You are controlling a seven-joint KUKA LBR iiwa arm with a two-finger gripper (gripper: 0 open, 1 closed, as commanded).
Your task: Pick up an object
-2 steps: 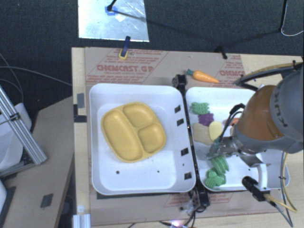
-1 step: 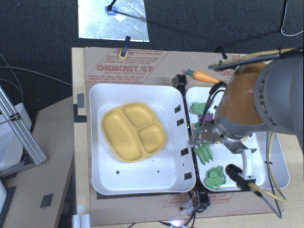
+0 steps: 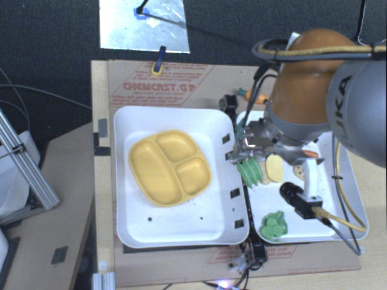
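Observation:
My gripper (image 3: 249, 150) hangs low over the left edge of the right bin (image 3: 351, 213), under the grey and orange arm. Just below it lies a green ridged object (image 3: 249, 172), close to the gripper or touching it; I cannot tell which. A pale yellow oval piece (image 3: 275, 168) lies right beside the green one. A green leafy object (image 3: 274, 225) rests near the bin's front left corner. A small brownish round piece (image 3: 299, 172) sits to the right of the yellow oval. The arm hides most of the bin's back half.
The left bin (image 3: 136, 231) holds a yellow divided plate (image 3: 169, 167). The two bins meet at a wall with black clips (image 3: 240, 192). A shiny metal sheet (image 3: 145, 17) lies behind the bench. An aluminium frame (image 3: 24, 162) stands at the far left.

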